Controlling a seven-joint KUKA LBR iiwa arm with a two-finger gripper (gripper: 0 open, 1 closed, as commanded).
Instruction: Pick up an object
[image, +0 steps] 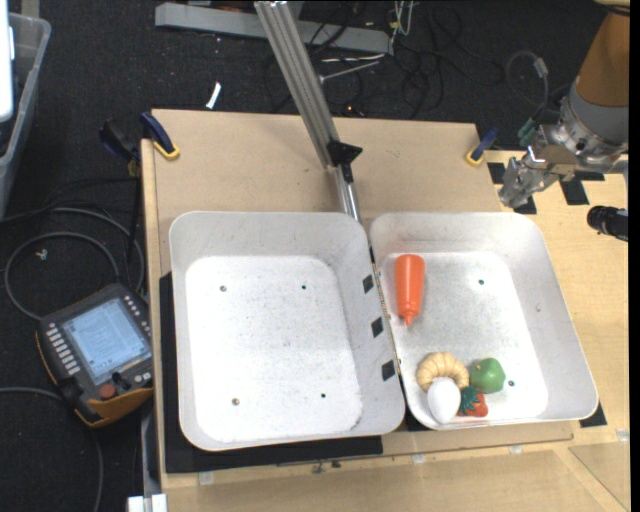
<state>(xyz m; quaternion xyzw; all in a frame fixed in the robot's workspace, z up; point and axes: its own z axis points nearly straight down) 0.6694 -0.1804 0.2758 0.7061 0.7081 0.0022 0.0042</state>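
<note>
Egg (443, 401), croissant (441, 368), green fruit (487, 374), small red item (474, 405) clustered at near edge of right bin (540, 300). Carrot (409, 287) farther back, near left wall. Left bin (190, 300) alongside. Gripper (518, 188) beyond right bin's far corner, above bench; finger state: cannot tell.

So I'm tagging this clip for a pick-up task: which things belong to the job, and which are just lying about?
Job: carrot, croissant, white egg, green apple, small red piece, right bin, pincer.

Lying about: left bin, teach pendant, clamps, floor cables.

Two white bins (200, 240); five toy foods (410, 285) (all in one).
</note>
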